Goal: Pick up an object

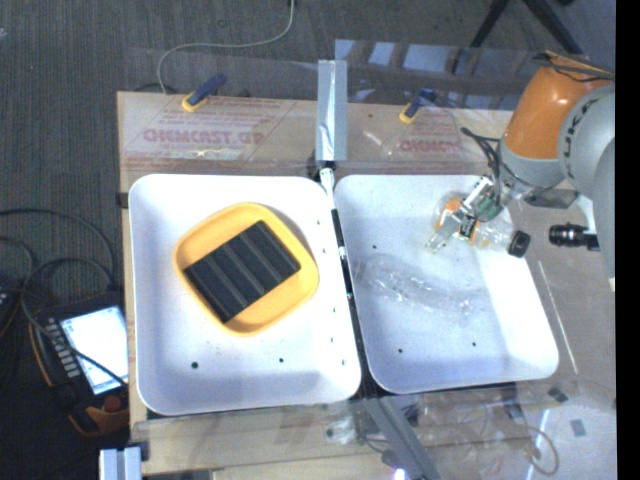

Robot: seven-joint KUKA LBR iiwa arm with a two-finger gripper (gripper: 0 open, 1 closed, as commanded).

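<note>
A yellow rounded block with a black ribbed top [247,266] lies tilted in the middle of the left bin [165,368]. A clear plastic item [418,286], hard to make out against the white, lies near the middle of the right bin [520,343]. My gripper [448,228] hangs over the far part of the right bin, pointing down and to the left, a short way behind and to the right of the clear item. Small orange and green parts show at its tip. The grey arm with its orange band [545,118] reaches in from the right.
A metal divider post [331,108] stands at the back between the two bins. Blue and yellow clamps [203,92] hold the board behind them. A tablet and cables [85,343] lie on the floor to the left.
</note>
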